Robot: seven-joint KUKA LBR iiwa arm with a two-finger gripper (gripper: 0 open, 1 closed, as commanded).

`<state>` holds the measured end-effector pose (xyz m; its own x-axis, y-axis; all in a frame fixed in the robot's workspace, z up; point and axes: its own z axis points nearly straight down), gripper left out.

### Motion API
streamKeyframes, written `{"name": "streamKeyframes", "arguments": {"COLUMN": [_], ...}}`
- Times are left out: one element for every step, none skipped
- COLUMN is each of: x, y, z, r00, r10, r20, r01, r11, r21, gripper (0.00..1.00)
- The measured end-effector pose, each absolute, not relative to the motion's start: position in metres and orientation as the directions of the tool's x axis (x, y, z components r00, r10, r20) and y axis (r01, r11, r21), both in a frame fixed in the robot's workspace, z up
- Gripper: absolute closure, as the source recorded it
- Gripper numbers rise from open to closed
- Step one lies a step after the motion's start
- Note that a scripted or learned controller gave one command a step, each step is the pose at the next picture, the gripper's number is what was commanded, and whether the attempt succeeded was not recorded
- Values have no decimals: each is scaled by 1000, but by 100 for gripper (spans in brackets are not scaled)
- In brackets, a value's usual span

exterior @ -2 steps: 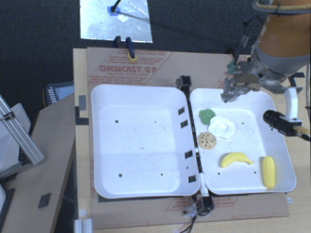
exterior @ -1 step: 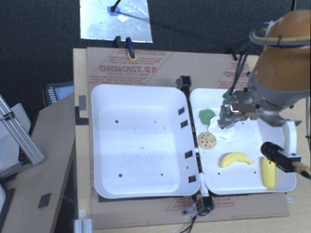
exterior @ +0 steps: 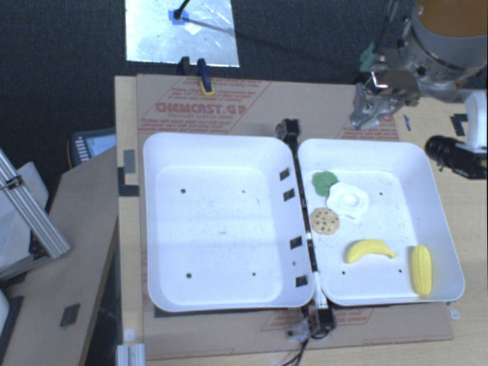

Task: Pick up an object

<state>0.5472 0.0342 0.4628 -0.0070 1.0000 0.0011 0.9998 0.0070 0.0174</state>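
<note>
the gripper (exterior: 372,113) hangs past the far rim of the right bin (exterior: 441,197), over the cardboard sheet (exterior: 229,101) and not over the bin's floor. whether it is open or closed cannot be told from this slanted view, and nothing shows held at its tip.

every candidate lies in the right bin, on the near side of the gripper. the green leaf piece (exterior: 325,181) is nearest to it, touching the fried egg (exterior: 348,200). the cookie (exterior: 325,221) sits just beside the egg, close to the bin's left wall. nearer the bin's front rim, the banana (exterior: 370,251) lies with its long axis across the bin, while what looks like a corn cob (exterior: 421,269) runs front to back by the right wall.
</note>
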Motion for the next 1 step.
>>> {"name": "streamKeyframes", "arguments": {"x": [508], "y": [109], "z": [519], "r00": [-13], "r10": [1000], "r20": [5], "r01": [1000], "r11": [12], "r21": [8], "gripper": [100]}}
